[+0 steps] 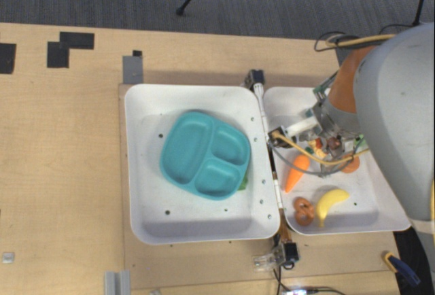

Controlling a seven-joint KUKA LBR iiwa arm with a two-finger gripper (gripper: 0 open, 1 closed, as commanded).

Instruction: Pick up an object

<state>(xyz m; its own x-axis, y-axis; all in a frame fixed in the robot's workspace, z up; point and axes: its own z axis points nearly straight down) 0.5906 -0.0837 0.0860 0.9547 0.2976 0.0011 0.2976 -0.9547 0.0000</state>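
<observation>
My gripper (325,149) is down in the right bin (367,215), low over a cluster of small toys at the bin's middle. An orange carrot (294,175) lies just to its lower left, pointing toward the bin's front. A yellow banana (329,203) and a brown pretzel-like piece (303,211) rest near the front wall. An orange-red item (351,164) peeks out beside the wrist. The arm's bulk hides the fingers and whatever lies under them.
The left bin (143,219) holds a teal divided plate (206,154) with a bit of green showing under its right edge. A divider rail (267,144) runs between the bins. The grey arm (401,117) covers the right bin's far right side.
</observation>
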